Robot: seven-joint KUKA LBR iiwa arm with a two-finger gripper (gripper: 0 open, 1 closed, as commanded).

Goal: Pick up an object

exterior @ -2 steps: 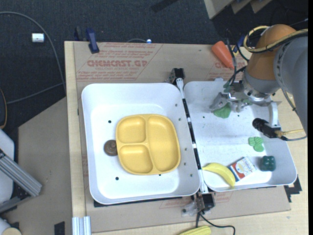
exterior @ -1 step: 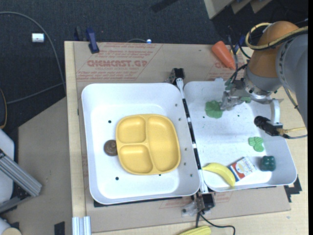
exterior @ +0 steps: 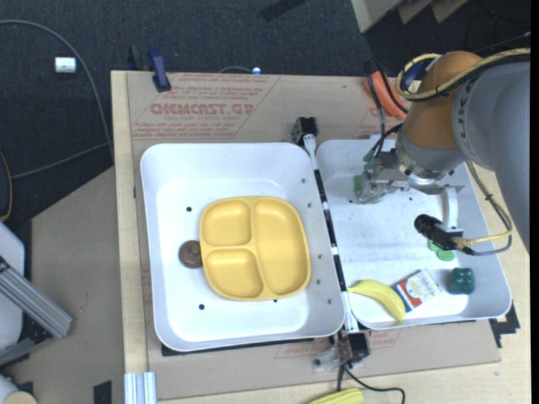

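Nearest the camera lies one banana [exterior: 381, 298], at the front edge of my right bin [exterior: 484, 305], curved along the rim beside the divider; just behind it and to the side sits one small red-and-white box [exterior: 419, 289], and next to that one dark green block [exterior: 460, 280], all three apart from each other and from me; further in, the left bin [exterior: 160, 225] holds one yellow divided plate [exterior: 253, 247] with three compartments, and one small brown round object [exterior: 190, 253] peeks out touching the plate's left edge; so I count five loose things across two bins, three on my side and two on the other; further back still, my gripper [exterior: 376, 183] hangs over the rear part of the right bin, low above its bare floor, with my wrist and orange band [exterior: 438, 99] above it; I cannot tell from this angle how my fingers stand, and I see nothing between them; as I judge it, the pick is not yet done: nothing is lifted, every object rests on a bin floor, and the nearest candidates sit well toward the front of the bin from where I am; what remains is choosing one, getting over it, closing on it and raising it clear.
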